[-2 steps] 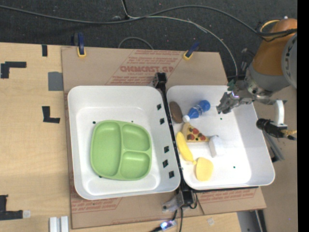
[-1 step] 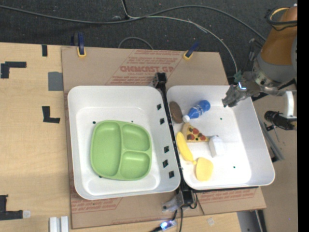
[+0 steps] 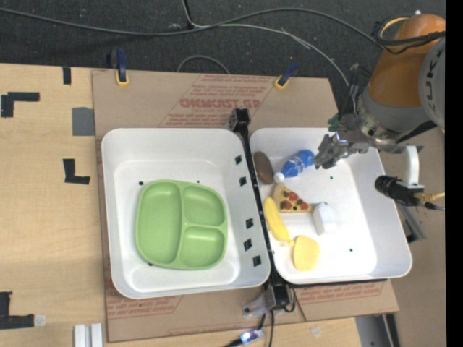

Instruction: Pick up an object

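Observation:
The right bin [image 3: 369, 194] holds a blue bottle with a white cap [image 3: 296, 163], a brown oval piece [image 3: 263, 168], a pizza slice toy [image 3: 291, 201], a yellow banana [image 3: 275, 220], a yellow lemon-like piece [image 3: 305, 252] and a small grey-white block [image 3: 322, 216]. My gripper [image 3: 329, 152] hangs over the bin's back part, just right of the blue bottle, fingers pointing down-left. Nothing shows between the fingers.
The left bin [image 3: 116, 165] bears a green divided plate [image 3: 181, 224]. A black clip strip [image 3: 247, 194] runs along the joint between the bins. Cables [image 3: 217, 27] cross the dark floor behind. A black fitting [image 3: 394, 188] sticks over the right bin's edge.

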Motion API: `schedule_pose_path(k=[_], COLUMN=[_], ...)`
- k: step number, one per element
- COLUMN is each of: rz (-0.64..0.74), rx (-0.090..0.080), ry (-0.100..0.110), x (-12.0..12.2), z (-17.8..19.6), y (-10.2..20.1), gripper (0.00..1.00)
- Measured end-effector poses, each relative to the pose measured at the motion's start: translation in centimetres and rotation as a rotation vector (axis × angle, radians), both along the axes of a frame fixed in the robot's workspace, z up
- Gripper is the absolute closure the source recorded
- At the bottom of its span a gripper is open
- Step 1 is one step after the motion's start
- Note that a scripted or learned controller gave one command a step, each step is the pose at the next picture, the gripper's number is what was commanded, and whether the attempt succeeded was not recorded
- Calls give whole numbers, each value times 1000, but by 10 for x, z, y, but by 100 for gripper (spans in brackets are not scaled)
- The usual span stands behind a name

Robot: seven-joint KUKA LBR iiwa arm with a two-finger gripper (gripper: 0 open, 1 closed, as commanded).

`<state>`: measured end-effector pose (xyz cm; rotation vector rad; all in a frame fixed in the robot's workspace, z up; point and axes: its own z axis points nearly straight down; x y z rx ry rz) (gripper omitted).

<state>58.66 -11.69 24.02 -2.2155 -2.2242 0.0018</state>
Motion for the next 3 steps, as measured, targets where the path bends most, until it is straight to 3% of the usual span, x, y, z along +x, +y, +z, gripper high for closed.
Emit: schedule_pose_path(k=[1, 3], rz=[0, 0], rx=[0, -1], ry=[2, 2], x=[-30, -62], z=[-4, -27], y=[44, 145], gripper=[100, 100])
